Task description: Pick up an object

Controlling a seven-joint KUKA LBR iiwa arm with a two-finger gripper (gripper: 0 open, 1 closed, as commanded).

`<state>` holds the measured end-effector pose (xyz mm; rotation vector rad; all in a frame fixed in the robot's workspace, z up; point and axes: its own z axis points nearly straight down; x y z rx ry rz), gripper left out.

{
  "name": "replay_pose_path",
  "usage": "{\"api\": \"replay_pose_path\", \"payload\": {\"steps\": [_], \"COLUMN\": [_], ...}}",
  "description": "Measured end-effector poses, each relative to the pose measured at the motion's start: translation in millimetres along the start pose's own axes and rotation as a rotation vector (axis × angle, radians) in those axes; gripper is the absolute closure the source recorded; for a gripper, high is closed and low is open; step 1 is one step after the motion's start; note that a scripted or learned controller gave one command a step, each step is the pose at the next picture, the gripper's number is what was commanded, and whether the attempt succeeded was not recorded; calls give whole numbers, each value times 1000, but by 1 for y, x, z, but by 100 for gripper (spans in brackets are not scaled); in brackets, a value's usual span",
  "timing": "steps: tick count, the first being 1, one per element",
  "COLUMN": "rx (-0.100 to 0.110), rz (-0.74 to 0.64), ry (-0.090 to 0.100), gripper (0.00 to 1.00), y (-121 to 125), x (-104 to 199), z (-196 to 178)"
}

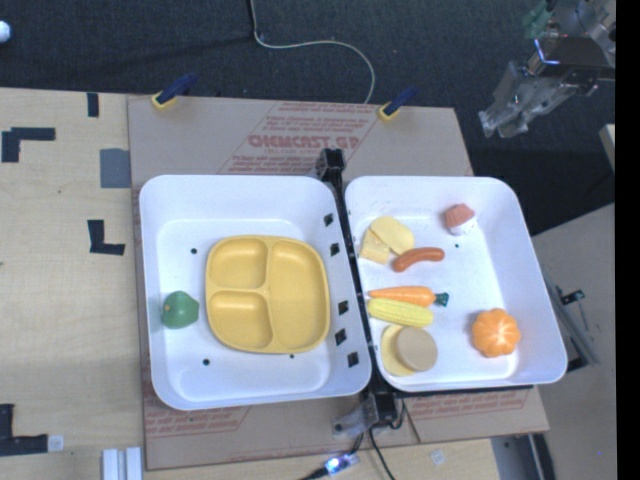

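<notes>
My gripper (pixel 505 120) hangs at the upper right, above the dark floor beyond the right bin's far corner, well away from every object. The right bin (pixel 520 230) holds a pink-red piece (pixel 459 217), a yellow cheese wedge (pixel 385 238), a sausage (pixel 417 258), a carrot (pixel 403 295), a corn cob (pixel 400 313), a round tan bun (pixel 410 349) and an orange fruit (pixel 495 332). The left bin (pixel 165 228) holds a yellow divided plate (pixel 268 293) and a green round fruit (pixel 180 310) beside it.
Both bins rest on a cardboard sheet (pixel 290 133) held by two blue-yellow clamps (pixel 175 89). A white cable (pixel 310 43) loops across the dark floor behind. A black hinge bar (pixel 345 268) runs between the bins.
</notes>
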<state>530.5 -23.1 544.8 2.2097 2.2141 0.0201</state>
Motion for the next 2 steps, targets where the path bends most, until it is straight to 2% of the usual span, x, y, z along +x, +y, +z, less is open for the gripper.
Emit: {"api": "replay_pose_path", "payload": {"steps": [1,2], "rx": [32,22], "rz": [-2,-10], "ry": [0,2], "gripper": [100,100], "y": [-27,-48], "x": [40,130], "z": [114,115]}}
